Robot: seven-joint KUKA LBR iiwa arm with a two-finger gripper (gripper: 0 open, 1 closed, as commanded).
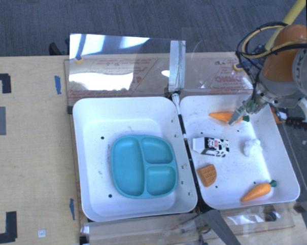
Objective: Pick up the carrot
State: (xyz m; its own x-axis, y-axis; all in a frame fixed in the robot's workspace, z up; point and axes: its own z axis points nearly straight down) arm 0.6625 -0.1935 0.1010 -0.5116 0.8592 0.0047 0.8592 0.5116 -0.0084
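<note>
Two carrots lie in the right bin (282,154). One orange carrot (220,116) rests near the bin's back edge, pointing left. My gripper (238,117) is down at that carrot's right end, touching or just above it, and hides that end. A bit of green shows beside the gripper. The second carrot (257,191), orange with a green top, lies at the front right corner, far from the gripper. The grey arm with its orange band (285,47) reaches in from the upper right.
The right bin also holds a black-and-white card (211,145), a small white lump (252,147) and an orange waffle-like piece (207,174). A teal divided plate (143,165) sits in the left bin (87,122). A clear panel (120,62) stands behind the bins.
</note>
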